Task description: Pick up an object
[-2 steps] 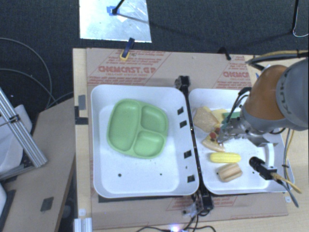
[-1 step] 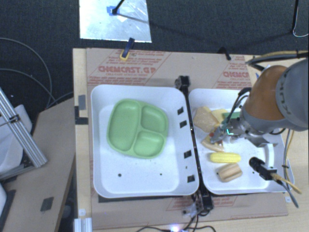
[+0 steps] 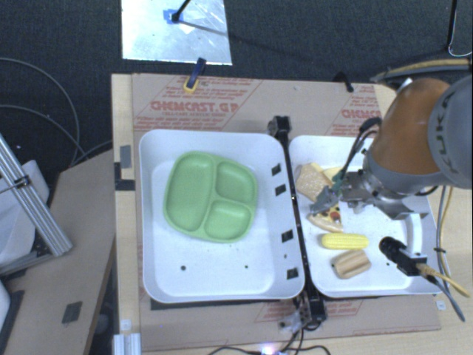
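Green plate (image 3: 211,196) mid-bin, white floor (image 3: 222,272) open toward every rim

Dark carpet (image 3: 59,28) is spreading behind the cardboard-topped surface (image 3: 244,98); a shiny metal sheet (image 3: 174,21) is lying beyond it (black cables (image 3: 44,109) are trailing to its left).

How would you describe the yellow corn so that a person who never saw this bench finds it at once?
Look at the right white bin, the one the grey and orange arm reaches over. Near its front, below the gripper, lies the corn cob, on its side. It is the only bright yellow piece; the bread roll just in front of it is tan and shorter.
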